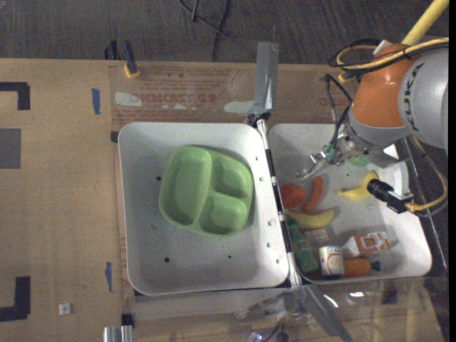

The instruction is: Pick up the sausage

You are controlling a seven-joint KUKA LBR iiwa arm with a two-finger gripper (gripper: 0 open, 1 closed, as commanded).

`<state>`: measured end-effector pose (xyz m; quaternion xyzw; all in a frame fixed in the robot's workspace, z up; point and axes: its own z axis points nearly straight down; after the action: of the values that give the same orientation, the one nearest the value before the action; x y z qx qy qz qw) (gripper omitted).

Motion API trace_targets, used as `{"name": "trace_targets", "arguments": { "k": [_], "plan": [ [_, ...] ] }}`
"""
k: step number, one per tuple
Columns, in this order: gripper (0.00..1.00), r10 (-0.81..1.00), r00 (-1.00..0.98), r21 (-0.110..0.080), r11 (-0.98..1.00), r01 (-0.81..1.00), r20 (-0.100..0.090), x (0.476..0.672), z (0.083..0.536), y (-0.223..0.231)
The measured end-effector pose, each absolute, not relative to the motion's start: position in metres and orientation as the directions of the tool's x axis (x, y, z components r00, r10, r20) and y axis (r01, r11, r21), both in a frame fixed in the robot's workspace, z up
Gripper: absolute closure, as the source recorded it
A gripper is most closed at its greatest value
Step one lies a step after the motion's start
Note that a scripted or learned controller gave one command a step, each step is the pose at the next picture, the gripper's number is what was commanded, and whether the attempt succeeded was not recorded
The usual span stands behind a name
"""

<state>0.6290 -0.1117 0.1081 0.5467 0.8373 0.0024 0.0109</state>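
Note:
The sausage [314,193] is a short reddish-orange piece lying at a slant in the left part of the right bin [413,262]. It rests between a red tomato-like piece [292,194] and a yellow banana [312,218]. My gripper [315,165] hangs just above and behind the sausage, reaching in from the right under the orange-banded wrist [381,98]. Nothing shows between the gripper and the sausage, and the two appear apart.
The right bin also holds a second banana [356,189], a green bottle [303,251], a small can [330,260], a juice carton [368,244] and a carrot [358,267]. A green divided plate [208,189] lies in the left bin [142,262]. Cables trail beside the arm.

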Motion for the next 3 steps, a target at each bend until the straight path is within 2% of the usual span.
{"name": "trace_targets", "arguments": {
  "k": [1,2,3],
  "plan": [
    [0.0,0.891,-0.454,0.007,0.454,0.891,-0.006,0.617,0.089,-0.104],
    [1.0,0.893,-0.45,0.013,0.45,0.893,-0.013,0.619,0.099,-0.107],
    [0.0,0.893,-0.45,0.013,0.45,0.893,-0.013,0.619,0.099,-0.107]
  ]
}}
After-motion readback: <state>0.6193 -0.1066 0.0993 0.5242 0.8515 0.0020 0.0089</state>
